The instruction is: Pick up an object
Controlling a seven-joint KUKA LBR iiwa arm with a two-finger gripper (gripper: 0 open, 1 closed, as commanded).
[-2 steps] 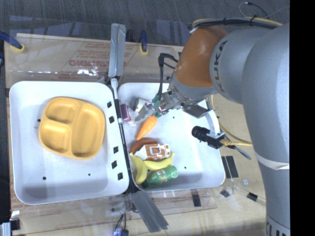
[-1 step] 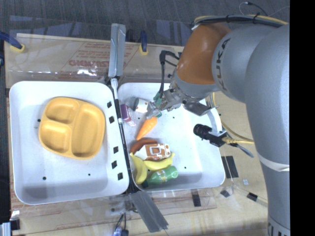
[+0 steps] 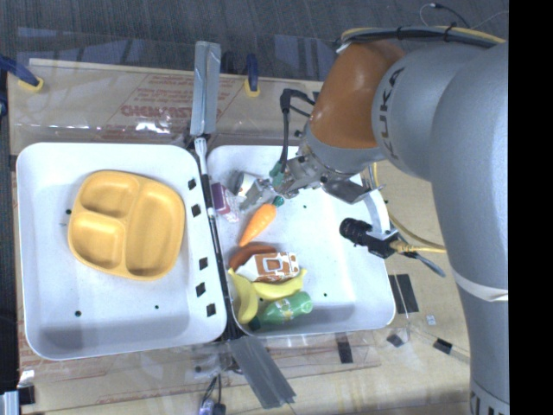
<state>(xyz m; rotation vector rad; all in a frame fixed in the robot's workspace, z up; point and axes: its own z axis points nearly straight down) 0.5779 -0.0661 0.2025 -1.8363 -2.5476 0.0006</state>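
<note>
In the right bin [image 3: 346, 284], my gripper [image 3: 253, 192] hangs low over the back left corner, just above the top end of an orange carrot [image 3: 257, 224]. The carrot lies on a slant on the bin floor. A small purple item [image 3: 220, 200] sits by the bin's left wall, beside the gripper. Toward the front left lies a pile: a brown sausage-like piece [image 3: 248, 253], a white and orange packet [image 3: 276, 266], a yellow banana [image 3: 259, 290] and a green bottle [image 3: 287, 309]. Nothing is visibly held.
The left bin [image 3: 43, 309] holds a yellow divided plate [image 3: 126, 224]. A grey divider [image 3: 205, 89] runs between the bins. The arm's orange band [image 3: 350, 98] and grey body cover the right bin's back right. A black cable fitting [image 3: 363, 234] sticks out over that bin.
</note>
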